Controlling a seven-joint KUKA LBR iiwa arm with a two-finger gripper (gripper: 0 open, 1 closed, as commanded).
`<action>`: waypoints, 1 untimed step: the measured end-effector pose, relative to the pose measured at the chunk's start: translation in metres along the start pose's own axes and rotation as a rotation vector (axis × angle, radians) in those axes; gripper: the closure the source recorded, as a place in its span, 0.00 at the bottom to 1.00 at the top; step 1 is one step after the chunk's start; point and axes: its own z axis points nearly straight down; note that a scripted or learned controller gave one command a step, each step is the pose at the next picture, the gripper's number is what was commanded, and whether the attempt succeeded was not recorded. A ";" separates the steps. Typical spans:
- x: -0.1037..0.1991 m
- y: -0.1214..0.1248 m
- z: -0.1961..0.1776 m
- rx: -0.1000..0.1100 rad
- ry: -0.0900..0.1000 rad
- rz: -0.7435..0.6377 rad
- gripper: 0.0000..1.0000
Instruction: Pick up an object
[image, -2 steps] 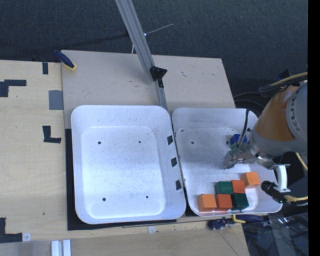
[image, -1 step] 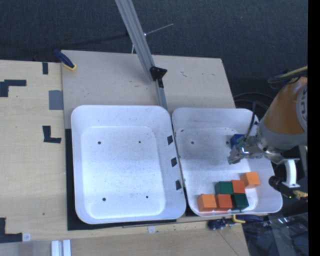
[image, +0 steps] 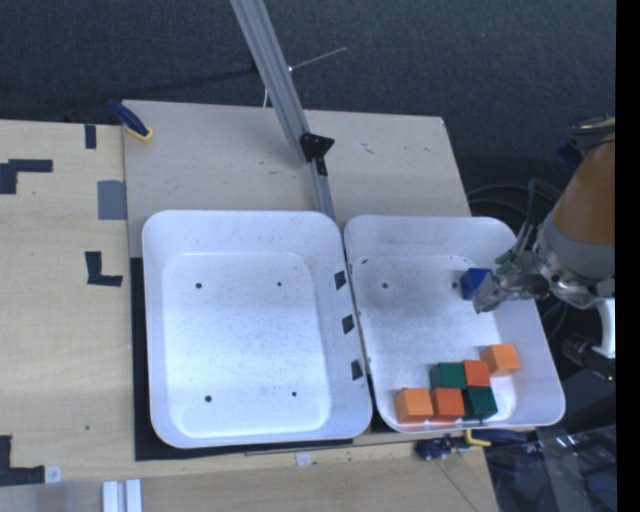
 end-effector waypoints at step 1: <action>0.000 0.001 -0.037 0.002 0.000 0.000 1.00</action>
